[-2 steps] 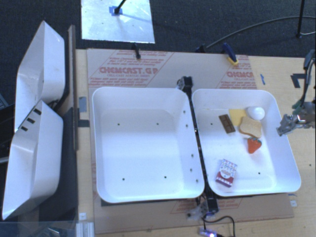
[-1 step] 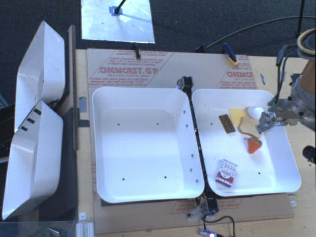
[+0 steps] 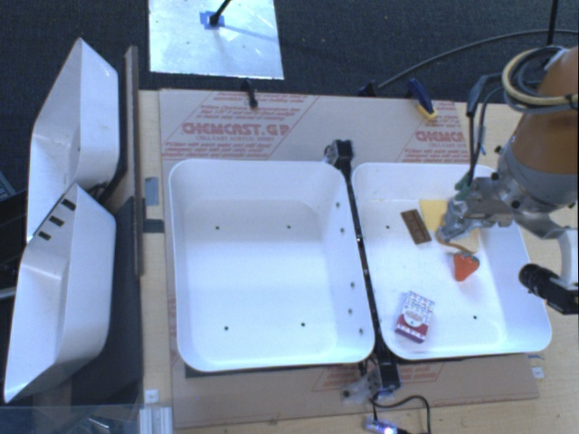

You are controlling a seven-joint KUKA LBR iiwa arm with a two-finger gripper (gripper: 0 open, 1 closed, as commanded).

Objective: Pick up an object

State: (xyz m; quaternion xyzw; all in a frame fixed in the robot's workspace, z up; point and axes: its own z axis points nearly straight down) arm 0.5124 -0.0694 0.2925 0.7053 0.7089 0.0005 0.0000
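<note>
from my remote seat, the table (image 3: 271, 396) carries two shallow white bins side by side, pushed together so the arm can reach either from the right. the left bin (image 3: 262, 269) has bare floor, so nothing to grab there. the right bin (image 3: 507, 333) holds all the candidates, which is why the arm (image 3: 543, 143) is hanging over it. the end effector (image 3: 461, 229) sits low over the bin's upper part, right above a yellow flat piece (image 3: 432, 213), i'd guess lining up on it. i can't tell its state, too blurry from this angle, and i see nothing clearly gripped. the red and white box (image 3: 414, 317) lies near the front wall, well apart from the rest. a brown strip (image 3: 416, 226) sits just beside the yellow piece. smallest is the red-orange chunk (image 3: 465, 267), just below the end effector. i'd say the pick isn't done yet.
</note>
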